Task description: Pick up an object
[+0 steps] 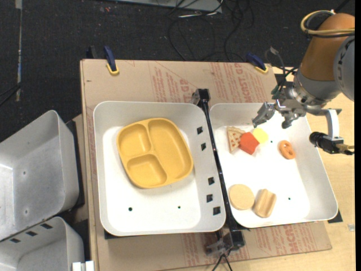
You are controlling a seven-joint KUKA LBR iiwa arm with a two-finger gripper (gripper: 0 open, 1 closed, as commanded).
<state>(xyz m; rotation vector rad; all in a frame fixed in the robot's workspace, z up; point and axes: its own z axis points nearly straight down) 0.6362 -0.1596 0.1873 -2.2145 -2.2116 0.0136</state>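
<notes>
grey tub (pixel 28 168) | brown bench (pixel 152 75) | dark cabled floor (pixel 56 21)

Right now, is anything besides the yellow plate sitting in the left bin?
No, the left bin holds just the yellow plate; the food pieces all lie in the right bin.

Right bin (pixel 316 199): red block (pixel 249 143) touching yellow block (pixel 260 135) and tan toast slice (pixel 234 138), clustered near upper left. Orange ring (pixel 286 149) alone, right of cluster. Round tan cookie (pixel 241 196) lying flat just beside small bread roll (pixel 264 202), near front edge.
</notes>
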